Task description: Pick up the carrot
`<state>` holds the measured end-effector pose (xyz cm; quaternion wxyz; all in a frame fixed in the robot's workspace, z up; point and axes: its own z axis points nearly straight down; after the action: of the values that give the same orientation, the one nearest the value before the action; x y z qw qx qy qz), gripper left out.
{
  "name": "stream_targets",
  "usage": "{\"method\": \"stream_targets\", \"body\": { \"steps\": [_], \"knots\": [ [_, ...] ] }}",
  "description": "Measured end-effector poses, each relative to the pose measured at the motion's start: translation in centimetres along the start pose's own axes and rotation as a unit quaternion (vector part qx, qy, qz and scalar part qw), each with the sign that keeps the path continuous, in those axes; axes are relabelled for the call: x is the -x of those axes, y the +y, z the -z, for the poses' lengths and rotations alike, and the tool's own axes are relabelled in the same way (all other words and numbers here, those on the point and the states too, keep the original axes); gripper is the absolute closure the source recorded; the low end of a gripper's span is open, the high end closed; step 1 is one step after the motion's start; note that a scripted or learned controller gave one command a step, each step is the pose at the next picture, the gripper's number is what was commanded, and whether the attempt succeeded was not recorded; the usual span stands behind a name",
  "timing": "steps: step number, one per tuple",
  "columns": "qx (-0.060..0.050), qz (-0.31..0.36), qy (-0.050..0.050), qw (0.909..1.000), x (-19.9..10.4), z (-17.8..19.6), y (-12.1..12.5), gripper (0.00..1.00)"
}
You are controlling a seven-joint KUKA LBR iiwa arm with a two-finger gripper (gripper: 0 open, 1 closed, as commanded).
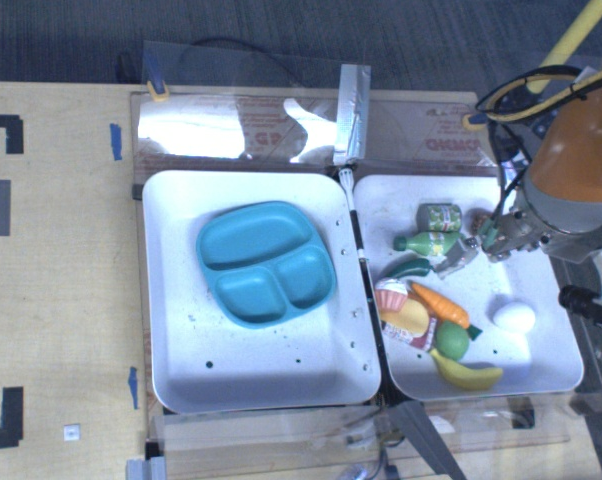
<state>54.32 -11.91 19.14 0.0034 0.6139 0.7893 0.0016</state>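
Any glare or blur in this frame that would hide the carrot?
Camera view: strong glare on the clear panel behind the left bin, none on the right bin; the carrot is evenly lit, soft-edged but readable; the gripper area is slightly blurred and cluttered.

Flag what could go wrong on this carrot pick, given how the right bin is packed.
1. The carrot lies against a green fruit and a red-and-yellow packet, so the fingers may catch a neighbour.
2. The gripper sits by the green bottle, short of the carrot; descending here would likely miss.
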Motion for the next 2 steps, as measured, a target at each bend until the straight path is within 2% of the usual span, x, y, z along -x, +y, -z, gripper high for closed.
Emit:
{"method": "stream_targets", "body": {
  "steps": [1, 2],
  "knots": [
    [-0.004, -0.075, 0.002, 0.9972, -1.3, -9.7, -1.7, 0.0],
    [0.001, 0.103, 0.0, 0.9947, -3.0, -0.5, 0.7, 0.0]
  ]
}}
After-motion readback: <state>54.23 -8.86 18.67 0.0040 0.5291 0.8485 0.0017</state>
